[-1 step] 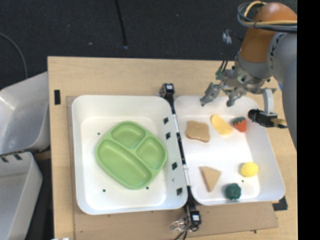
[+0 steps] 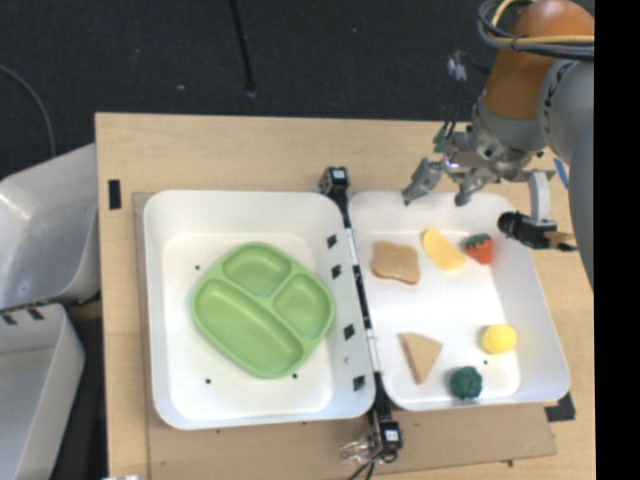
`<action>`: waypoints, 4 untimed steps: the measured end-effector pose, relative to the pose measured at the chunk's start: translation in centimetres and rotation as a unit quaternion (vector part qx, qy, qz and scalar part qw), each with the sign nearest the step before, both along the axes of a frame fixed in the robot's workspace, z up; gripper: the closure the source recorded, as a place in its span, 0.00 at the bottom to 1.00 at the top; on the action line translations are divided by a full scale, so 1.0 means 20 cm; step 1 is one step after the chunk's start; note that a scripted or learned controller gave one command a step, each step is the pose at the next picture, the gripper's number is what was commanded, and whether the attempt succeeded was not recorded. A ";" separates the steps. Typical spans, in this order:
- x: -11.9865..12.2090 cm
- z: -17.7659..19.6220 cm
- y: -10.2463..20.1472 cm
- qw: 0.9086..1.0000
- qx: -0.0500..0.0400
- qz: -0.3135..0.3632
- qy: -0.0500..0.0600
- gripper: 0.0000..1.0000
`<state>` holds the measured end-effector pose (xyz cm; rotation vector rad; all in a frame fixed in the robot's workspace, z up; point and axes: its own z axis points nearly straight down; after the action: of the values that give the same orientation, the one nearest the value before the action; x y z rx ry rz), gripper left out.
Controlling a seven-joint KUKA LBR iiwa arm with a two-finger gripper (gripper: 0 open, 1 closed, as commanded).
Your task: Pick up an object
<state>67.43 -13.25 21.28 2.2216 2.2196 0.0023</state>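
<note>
My gripper [image 2: 441, 187] hangs open over the far edge of the right bin [image 2: 530, 298], its two grey fingers spread with nothing between them. In the right bin lie a tan toast-like slice [image 2: 396, 261], a yellow piece [image 2: 443, 249], a small red item [image 2: 480, 249], a yellow ball [image 2: 498, 339], a tan wedge [image 2: 421, 355] and a dark green lump [image 2: 465, 382]. The yellow piece and the toast slice lie closest to the gripper, just in front of it.
The left bin [image 2: 170, 258] holds a green divided plate [image 2: 263, 308]. A black-studded divider [image 2: 352, 288] runs between the bins. A white object [image 2: 40, 228] stands off the bench at the left. The wooden bench edge [image 2: 250, 128] borders the bins.
</note>
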 end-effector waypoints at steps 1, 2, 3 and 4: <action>-0.01 -0.31 0.01 1.000 -0.001 0.001 0.002 0.00; -0.01 -0.57 0.01 1.000 -0.001 0.001 0.003 0.00; 0.00 -0.50 0.00 1.000 -0.002 0.001 -0.001 1.00; -0.02 -0.22 -0.05 1.000 -0.001 0.000 -0.002 1.00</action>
<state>67.06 -14.27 16.88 2.2179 2.2179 0.0040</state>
